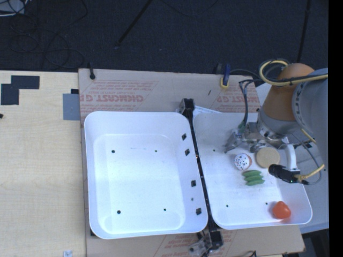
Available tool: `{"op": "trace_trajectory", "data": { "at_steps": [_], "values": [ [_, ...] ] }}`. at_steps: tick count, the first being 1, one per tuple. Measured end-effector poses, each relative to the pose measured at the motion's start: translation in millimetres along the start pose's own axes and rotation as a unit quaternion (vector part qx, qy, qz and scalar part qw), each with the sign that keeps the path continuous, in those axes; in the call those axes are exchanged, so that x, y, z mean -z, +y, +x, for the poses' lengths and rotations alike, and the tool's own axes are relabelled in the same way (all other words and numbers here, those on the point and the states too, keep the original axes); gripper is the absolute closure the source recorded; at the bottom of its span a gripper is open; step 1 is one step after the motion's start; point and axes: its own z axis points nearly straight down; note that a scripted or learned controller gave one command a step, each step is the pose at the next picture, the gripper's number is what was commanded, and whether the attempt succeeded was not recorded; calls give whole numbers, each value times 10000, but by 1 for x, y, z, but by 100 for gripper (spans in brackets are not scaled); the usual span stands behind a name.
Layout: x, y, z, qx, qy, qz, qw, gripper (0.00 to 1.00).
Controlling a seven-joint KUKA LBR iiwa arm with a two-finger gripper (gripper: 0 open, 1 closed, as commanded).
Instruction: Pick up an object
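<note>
The right bin (225, 208) holds a white ball with dark spots (242, 161), a tan round disc (267, 157), a green pea pod (253, 177) and a red tomato-like piece (281, 210) near the front right corner. My gripper (237, 141) hangs low over the bin's back middle, just above and left of the spotted ball. Nothing shows in its grasp. The grey arm with its orange band (281, 98) comes in from the right and hides part of the bin's back right corner.
The left bin (96, 143) sits beside the right one, split from it by a black divider rail (195, 159). Both rest on a cardboard sheet (134, 92) on the pale wooden bench (37, 170). Cables hang near the arm.
</note>
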Motion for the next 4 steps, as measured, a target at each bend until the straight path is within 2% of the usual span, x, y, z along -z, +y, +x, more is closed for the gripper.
{"op": "trace_trajectory", "data": {
  "at_steps": [1,2,3,4],
  "values": [
    [55,8,-51,-18,-19,-12,10000,0],
    [-3,23,-50,12,0,27,10000,0],
    [176,26,-54,-5,-26,-65,10000,0],
    [174,24,-53,18,-8,14,10000,100]
  ]
}}
